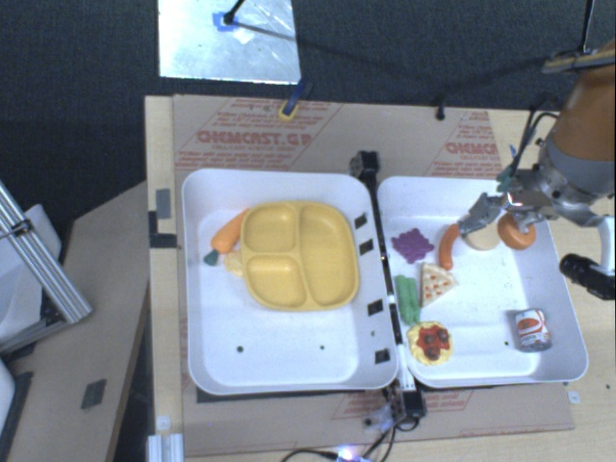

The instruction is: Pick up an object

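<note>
My gripper (502, 219) hangs over the upper right part of the right bin (568, 354). Just under it lie a beige round piece (482, 239) and an orange round piece (521, 236); I cannot tell whether it touches either. To its left are an orange-red sausage (448, 245) and a purple bunch of grapes (413, 244). Lower in the bin lie a pizza slice (435, 284), a green pod (408, 299), a small round pizza (430, 343) and a red-and-white can (530, 330).
The left bin (207, 354) holds a yellow divided plate (293, 255) with a carrot (227, 232) at its left edge. A black divider (382, 258) runs between the bins. A black part (589, 274) sticks in at the right bin's right edge.
</note>
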Available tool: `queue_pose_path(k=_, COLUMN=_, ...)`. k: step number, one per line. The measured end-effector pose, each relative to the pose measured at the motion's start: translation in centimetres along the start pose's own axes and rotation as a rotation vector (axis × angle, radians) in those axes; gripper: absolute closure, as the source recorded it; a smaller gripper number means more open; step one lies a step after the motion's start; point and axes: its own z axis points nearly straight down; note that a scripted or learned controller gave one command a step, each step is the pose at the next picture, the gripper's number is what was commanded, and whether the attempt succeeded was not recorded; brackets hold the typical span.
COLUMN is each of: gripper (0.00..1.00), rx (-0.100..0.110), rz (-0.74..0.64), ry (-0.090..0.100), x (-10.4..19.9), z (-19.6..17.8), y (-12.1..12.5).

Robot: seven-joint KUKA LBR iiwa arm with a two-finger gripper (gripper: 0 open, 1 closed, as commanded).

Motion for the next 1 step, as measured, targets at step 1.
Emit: queue_pose_path(k=1, gripper=0.0, rx=-0.012, rz=-0.002, ry=-0.002, x=0.02, z=-0.65, y=0.21)
